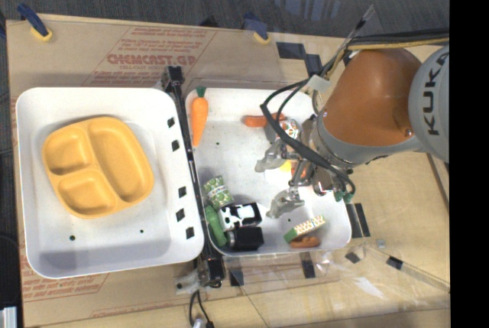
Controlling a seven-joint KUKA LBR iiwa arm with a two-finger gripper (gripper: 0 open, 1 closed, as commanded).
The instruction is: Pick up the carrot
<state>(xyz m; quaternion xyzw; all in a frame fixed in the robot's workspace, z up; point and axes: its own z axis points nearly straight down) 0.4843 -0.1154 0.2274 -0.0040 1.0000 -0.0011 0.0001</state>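
Still at the approach step: gripper (280, 181) mid-bin, fingers apart and empty; carrot (199, 116) near the far-left corner of the right bin (229, 101), well apart; needs moving over it

Arm (374, 105) reaching from right, fingers (270, 160) apparently spread (nothing between)

Carrot (199, 119): orange body, green top, intact. It lies lengthwise in the right bin's (229, 101) far left corner, against the left wall, green end toward the far rim, tapered tip pointing to the near side.
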